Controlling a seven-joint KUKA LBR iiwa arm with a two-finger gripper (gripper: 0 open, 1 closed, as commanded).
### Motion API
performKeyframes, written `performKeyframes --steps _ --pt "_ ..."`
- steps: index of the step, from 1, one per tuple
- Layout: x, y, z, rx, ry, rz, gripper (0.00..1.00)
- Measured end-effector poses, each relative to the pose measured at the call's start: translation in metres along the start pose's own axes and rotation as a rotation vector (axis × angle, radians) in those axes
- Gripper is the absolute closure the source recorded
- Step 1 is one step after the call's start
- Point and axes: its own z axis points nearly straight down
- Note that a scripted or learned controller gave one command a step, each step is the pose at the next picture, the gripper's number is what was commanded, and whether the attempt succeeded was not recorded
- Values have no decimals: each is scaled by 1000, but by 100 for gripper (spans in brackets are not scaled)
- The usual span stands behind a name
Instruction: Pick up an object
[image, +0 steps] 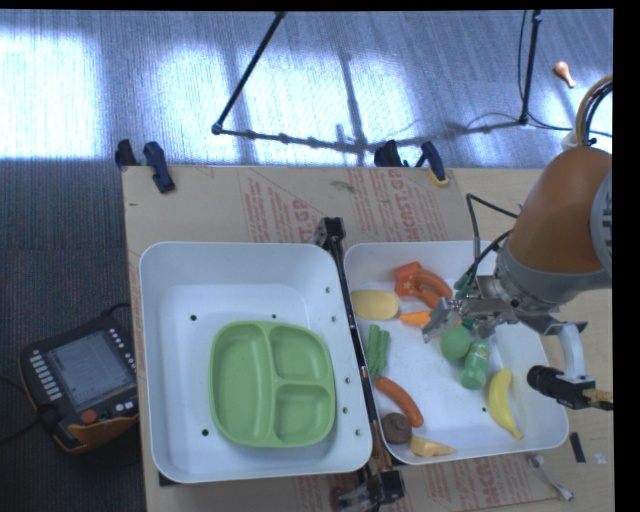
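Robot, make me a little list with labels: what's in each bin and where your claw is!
left bin: a green divided plate
right bin: toy food, including a yellow banana, a green bottle, a red sausage, green beans
gripper: over the right bin, above a green ball
holding anything: cannot tell
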Motion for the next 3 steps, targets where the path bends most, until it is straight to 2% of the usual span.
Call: performKeyframes --steps 1,2,3 --pt "66 -38 12 1 -1 57 0" --pt "69 -59 19 0 -1 -463 0" --pt "69 -59 19 0 -1 -462 0"
